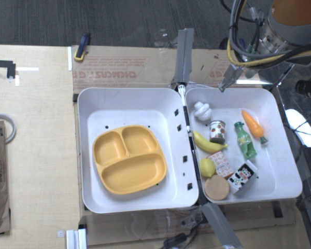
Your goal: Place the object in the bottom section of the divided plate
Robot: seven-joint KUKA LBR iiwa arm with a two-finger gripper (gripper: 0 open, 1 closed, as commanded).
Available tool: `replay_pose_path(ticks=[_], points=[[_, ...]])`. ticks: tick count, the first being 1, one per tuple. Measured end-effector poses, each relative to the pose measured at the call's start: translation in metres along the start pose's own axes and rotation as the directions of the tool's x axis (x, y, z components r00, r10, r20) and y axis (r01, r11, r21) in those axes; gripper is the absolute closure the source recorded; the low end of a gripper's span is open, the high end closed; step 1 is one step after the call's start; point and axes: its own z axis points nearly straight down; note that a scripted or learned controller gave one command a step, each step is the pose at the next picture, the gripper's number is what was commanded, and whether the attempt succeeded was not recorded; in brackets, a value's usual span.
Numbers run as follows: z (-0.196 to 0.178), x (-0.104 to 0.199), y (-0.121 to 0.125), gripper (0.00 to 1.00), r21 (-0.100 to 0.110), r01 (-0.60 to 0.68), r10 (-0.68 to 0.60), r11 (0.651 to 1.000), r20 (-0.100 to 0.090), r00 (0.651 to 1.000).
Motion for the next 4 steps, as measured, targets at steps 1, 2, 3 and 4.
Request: replay_pose_path(ticks=[1,2,3,4], points=[[0.0,0.0,0.0,0.0,0.0,0.0,0.0,1.0,0.0,1.0],[-0.008,-0.001,0.0,1.0,0.001,-0.001,0.001,1.0,0.002,1.0],[0.019,0.064,0.066,1.0,0.0,-0.058,0.058,0.998,0.0,0.998],[0.019,0.064,0.066,0.0,0.0,-0.059,0.059,0.998,0.001,0.998]])
